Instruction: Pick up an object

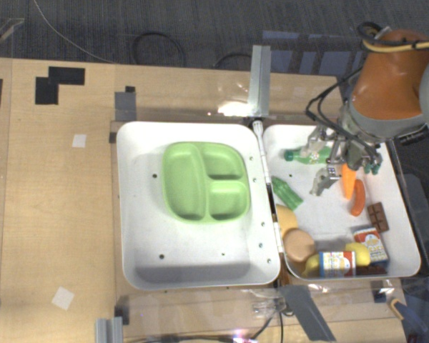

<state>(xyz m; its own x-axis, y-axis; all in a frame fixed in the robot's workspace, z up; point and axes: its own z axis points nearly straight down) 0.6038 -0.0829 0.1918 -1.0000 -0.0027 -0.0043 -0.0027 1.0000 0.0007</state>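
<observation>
1. Task thing: the task names no single object. Nearest the gripper [334, 168] is an orange carrot-like piece [353, 189], lying in the right bin [407, 213], just right of and slightly below the fingertips, apparently not between them.
2. Gripper state: cannot tell how far the fingers stand apart; nothing is visibly held between them.
3. Writing: part of a dark letter shows on the arm [393, 77] at the frame's right edge; not readable. A small bottle [337, 264] has a blue and yellow label and a red-white carton [372, 246] has print; both too small to read.
4. Left of the gripper: a green-capped clear item [304, 156] and, lower, a green pepper-like piece [286, 194].
5. Below the gripper: a tan round item [298, 245], a yellow item [357, 251] and a brown chocolate bar [377, 216].
6. Far left: the left bin [139, 191] holds a green divided plate [204, 181].
7. Black cables [322, 102] hang at the wrist.
</observation>
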